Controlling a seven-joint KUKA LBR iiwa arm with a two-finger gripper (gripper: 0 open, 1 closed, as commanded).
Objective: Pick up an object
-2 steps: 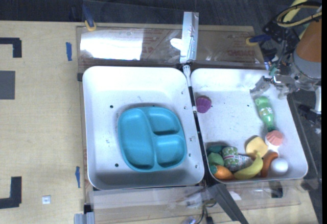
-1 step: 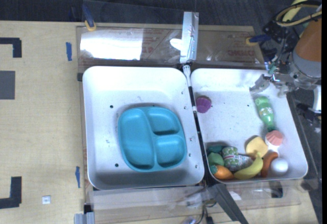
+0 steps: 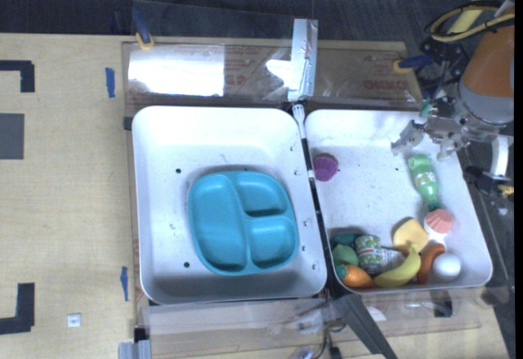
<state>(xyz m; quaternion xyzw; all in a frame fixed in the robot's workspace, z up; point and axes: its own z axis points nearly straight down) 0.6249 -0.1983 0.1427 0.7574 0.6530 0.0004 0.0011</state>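
My gripper [image 3: 423, 145] hangs over the far right part of the right bin [image 3: 368, 132], its fingers spread open and nothing between them. Just in front of it lies a green bottle [image 3: 424, 178]. A small purple object [image 3: 325, 167] rests near the bin's left wall. Piled at the near end are a pink and white piece [image 3: 439, 221], a yellow piece [image 3: 410, 233], a banana [image 3: 402, 271], a printed can [image 3: 372, 250], a green item [image 3: 344, 253], an orange carrot [image 3: 355, 275] and a white egg [image 3: 447, 267].
The left bin [image 3: 163, 145] holds a teal divided tray [image 3: 243, 220]. A clear plastic sheet [image 3: 221, 63] stands behind the bins. Yellow and black cables [image 3: 466, 18] hang at the upper right beside the arm [image 3: 493, 75].
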